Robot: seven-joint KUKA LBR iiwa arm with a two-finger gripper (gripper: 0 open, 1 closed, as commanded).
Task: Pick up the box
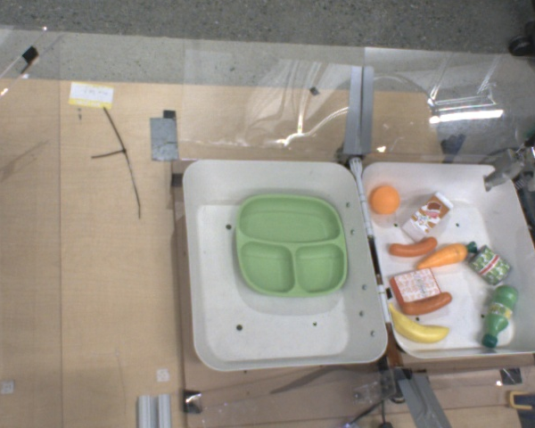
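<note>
A flat red and white box (415, 285) lies in the right bin (517, 239), resting partly on a sausage (425, 304). A small white and red carton (426, 217) sits tilted nearer the bin's far side. A grey part of my gripper (521, 169) pokes in at the right edge, over the right bin's far right corner, well away from both boxes. Nothing is visible in it.
Around the boxes in the right bin lie an orange (384, 200), a second sausage (412, 248), a carrot (444, 257), a banana (417, 328), a green bottle (497, 315) and a green packet (489, 263). The left bin (205, 328) holds a green divided plate (292, 242).
</note>
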